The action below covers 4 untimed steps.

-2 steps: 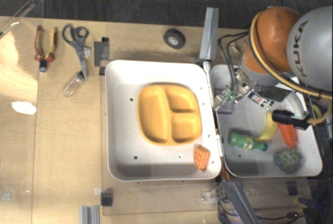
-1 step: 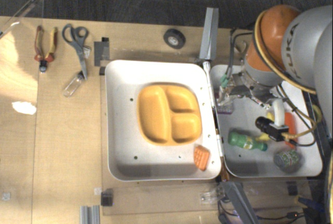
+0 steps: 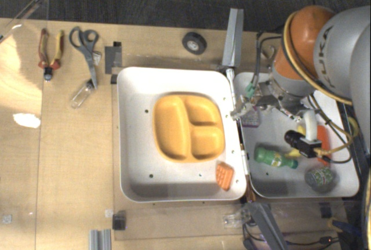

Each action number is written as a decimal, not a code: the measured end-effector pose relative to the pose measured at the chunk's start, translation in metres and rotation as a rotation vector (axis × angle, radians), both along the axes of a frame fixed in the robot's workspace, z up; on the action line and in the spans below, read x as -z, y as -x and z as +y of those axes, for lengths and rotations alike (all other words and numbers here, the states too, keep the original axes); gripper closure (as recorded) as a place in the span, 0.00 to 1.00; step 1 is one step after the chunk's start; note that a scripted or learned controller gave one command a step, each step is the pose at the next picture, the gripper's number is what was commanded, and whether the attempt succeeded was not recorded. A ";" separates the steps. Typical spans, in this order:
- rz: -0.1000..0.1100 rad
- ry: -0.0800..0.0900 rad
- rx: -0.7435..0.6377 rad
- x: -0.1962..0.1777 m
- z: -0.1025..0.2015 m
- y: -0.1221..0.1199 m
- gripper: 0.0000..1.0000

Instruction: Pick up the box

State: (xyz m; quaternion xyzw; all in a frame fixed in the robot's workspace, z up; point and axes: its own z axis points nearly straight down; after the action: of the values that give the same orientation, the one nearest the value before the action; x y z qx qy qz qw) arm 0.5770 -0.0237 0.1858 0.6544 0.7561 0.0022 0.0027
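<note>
- Red-handled pliers (image 3: 49, 53). Lie on the wooden bench (image 3: 69, 173), far left of the yellow tray (image 3: 188, 127) and higher in the view.
- Grey scissors (image 3: 87, 54). Lie just right of the pliers, well left of the yellow tray, blades pointing down the view.
- White left bin (image 3: 128, 173). Holds the yellow tray near its middle, three hollows facing up.
- Black tape roll (image 3: 194, 43). Sits on the bench above the yellow tray, outside the left bin.
- Orange ribbed thing (image 3: 224, 175). Rests just beside the yellow tray's lower right corner, inside the left bin.
- Grey metal post (image 3: 233, 34). Stands above the yellow tray's upper right corner.
- Gripper (image 3: 242, 109). Hangs just right of the yellow tray, over the wall where the two bins meet. Spread or pressed together: cannot tell from this angle.
- Small purplish box (image 3: 251, 120). Sits just right of the yellow tray, past that wall, at the left edge of the right bin (image 3: 278, 186), close against the gripper. Touching or apart: cannot tell.
- Green bottle (image 3: 275, 157). Lies on its side right of the yellow tray's lower half.
- White-and-orange thing (image 3: 312, 125). Lies farther right of the yellow tray; too small to name.
- Grey round thing (image 3: 320, 177). Sits well right of the yellow tray, near the right bin's lower corner.
- Grey arm (image 3: 342, 51) with an orange band (image 3: 304, 31). Covers the right bin's upper part, well right of the yellow tray.
</note>
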 end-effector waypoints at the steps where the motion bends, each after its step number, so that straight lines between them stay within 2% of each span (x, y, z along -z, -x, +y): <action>1: -0.008 -0.020 0.013 0.039 -0.018 -0.004 0.00; 2: 0.001 0.000 -0.063 0.000 -0.054 -0.014 0.00; 3: -0.003 0.003 -0.180 0.097 -0.070 -0.034 0.00; 4: 0.000 0.000 0.189 0.099 -0.082 -0.085 0.00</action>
State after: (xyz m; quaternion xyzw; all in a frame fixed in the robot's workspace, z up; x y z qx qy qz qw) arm 0.6623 -0.1056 0.0872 0.7227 0.6912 0.0019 0.0029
